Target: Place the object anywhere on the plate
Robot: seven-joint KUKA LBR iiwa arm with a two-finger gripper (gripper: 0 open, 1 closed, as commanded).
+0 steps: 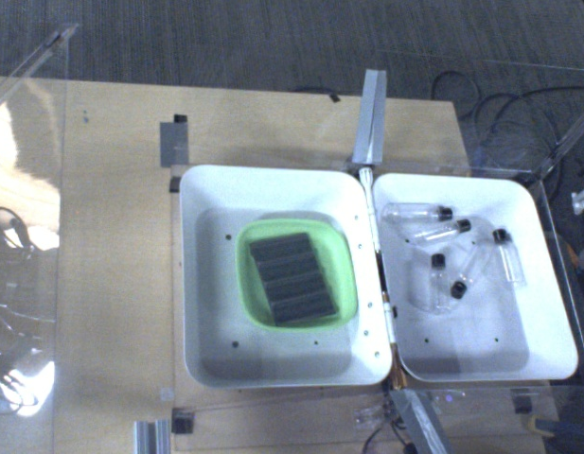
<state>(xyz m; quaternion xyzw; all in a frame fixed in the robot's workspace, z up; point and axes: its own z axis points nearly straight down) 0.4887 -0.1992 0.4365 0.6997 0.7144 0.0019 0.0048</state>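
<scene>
A green square plate (249, 287) sits in the middle of the left white bin (206, 348). A dark ribbed block (292, 278) lies on the plate, slightly tilted. In the right white bin (547, 348) lie several clear plastic vials with black caps (441, 244), scattered in its upper half.
A grey metal post (370, 116) stands at the back between the two bins. The bench top around the bins is pale wood (102, 253). Cables lie on the dark floor at the upper right (500, 102).
</scene>
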